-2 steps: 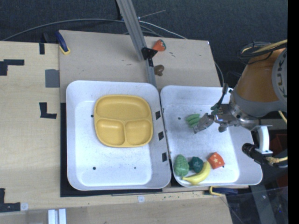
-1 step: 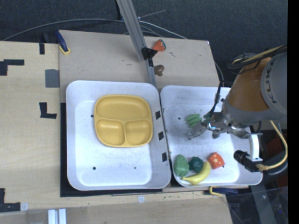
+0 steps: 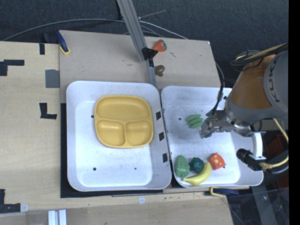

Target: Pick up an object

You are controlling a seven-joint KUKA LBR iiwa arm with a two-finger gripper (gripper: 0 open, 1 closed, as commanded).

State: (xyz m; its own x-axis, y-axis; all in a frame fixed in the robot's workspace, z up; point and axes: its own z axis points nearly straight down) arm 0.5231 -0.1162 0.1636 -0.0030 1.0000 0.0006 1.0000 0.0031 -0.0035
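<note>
In the right bin [image 3: 187,97] a light green ridged toy [image 3: 194,121] lies near the middle. My gripper [image 3: 206,131] hangs just right of and slightly below it, close to its edge; nothing shows between the fingers. Along the bin's front edge lie a green vegetable toy [image 3: 181,165], a dark teal piece [image 3: 197,164], a yellow banana [image 3: 201,175] and a red-orange piece [image 3: 216,161].
The left bin [image 3: 79,139] holds a yellow divided plate [image 3: 124,121]. A grey pole [image 3: 131,20] rises behind the bins, with a small orange item [image 3: 160,45] on the bench near its base. The arm's body covers the right bin's right side.
</note>
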